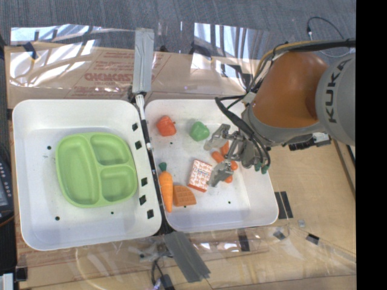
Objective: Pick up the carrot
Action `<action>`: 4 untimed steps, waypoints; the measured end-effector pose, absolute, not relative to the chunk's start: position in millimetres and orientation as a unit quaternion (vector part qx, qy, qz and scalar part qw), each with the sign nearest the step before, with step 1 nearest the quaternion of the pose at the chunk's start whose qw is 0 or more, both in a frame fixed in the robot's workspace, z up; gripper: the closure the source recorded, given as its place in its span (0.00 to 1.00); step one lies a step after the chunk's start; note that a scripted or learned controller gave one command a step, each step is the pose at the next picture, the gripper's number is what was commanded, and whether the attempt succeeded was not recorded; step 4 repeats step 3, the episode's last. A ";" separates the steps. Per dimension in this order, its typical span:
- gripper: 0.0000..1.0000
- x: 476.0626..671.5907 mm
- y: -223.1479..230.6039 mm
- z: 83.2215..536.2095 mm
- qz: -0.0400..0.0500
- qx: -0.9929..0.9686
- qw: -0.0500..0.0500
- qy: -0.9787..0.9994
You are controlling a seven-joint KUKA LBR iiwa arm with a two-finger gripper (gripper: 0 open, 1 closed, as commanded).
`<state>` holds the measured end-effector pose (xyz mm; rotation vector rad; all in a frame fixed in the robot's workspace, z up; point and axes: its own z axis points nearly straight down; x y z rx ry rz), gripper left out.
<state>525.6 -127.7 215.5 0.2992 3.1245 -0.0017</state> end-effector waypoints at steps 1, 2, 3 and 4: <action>0.00 498.1 -90.4 122.8 0.000 0.036 -0.001 0.999; 0.00 516.8 -104.9 91.2 0.000 0.192 0.000 0.981; 1.00 517.3 -104.0 100.8 0.000 0.189 0.000 0.982; 1.00 517.3 -104.0 100.8 0.000 0.189 0.000 0.982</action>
